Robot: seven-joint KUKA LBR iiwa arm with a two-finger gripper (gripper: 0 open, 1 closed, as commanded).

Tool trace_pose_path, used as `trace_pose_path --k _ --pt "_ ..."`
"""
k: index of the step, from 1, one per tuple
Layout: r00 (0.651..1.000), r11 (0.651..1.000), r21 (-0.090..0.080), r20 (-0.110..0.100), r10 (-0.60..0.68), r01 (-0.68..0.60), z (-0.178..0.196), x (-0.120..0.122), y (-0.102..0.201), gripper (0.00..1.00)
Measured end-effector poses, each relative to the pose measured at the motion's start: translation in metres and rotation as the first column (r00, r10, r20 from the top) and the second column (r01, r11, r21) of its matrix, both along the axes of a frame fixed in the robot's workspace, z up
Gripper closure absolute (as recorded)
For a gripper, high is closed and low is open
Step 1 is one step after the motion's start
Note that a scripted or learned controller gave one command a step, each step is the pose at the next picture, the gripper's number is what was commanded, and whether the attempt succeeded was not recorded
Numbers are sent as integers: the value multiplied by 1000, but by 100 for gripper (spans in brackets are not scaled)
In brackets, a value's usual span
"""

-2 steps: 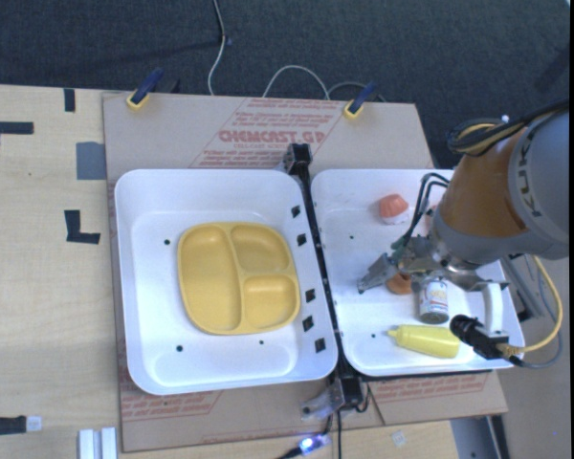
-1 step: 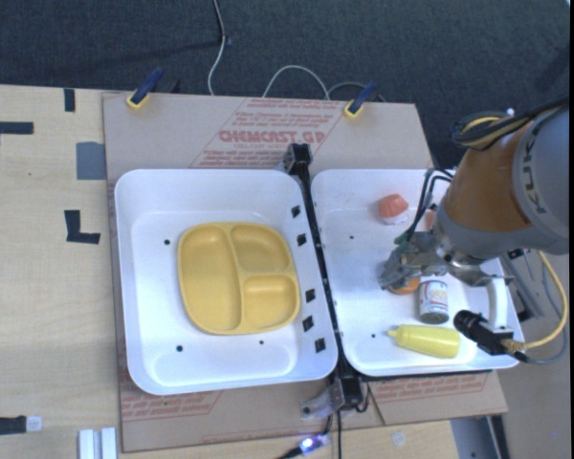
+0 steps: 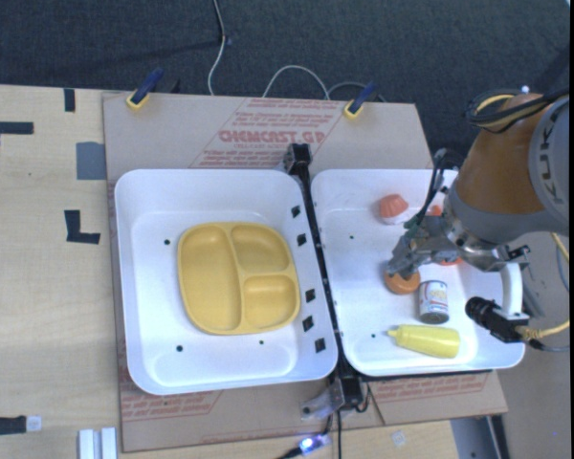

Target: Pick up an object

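Brown cardboard sheet point(image 3: 268, 132) under both bins, yellow clamps point(image 3: 144, 88) at its far corners, white cable point(image 3: 216, 27) beyond

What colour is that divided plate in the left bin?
The divided plate is plain yellow, seen clearly in the camera view.

Two bins sit side by side on a cardboard sheet point(image 3: 268, 132). A divided plate point(image 3: 237, 276) lies in the left bin point(image 3: 134, 256). In the right bin point(image 3: 354, 342), a small fruit point(image 3: 392, 206) lies toward the back, a can point(image 3: 433, 301) stands nearer the front, and a bottle point(image 3: 426, 339) lies on its side just before the can.
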State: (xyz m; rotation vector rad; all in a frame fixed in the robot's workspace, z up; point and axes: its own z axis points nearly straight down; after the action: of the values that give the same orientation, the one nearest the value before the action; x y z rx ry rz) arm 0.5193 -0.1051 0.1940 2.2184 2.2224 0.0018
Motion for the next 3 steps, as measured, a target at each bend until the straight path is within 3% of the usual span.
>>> trace_pose_path --k 1,3 --pt "1000 1000 -1 1 0 0 46 1 0 100" --pt "1000 1000 2 -3 6 -6 40 8 111 100"
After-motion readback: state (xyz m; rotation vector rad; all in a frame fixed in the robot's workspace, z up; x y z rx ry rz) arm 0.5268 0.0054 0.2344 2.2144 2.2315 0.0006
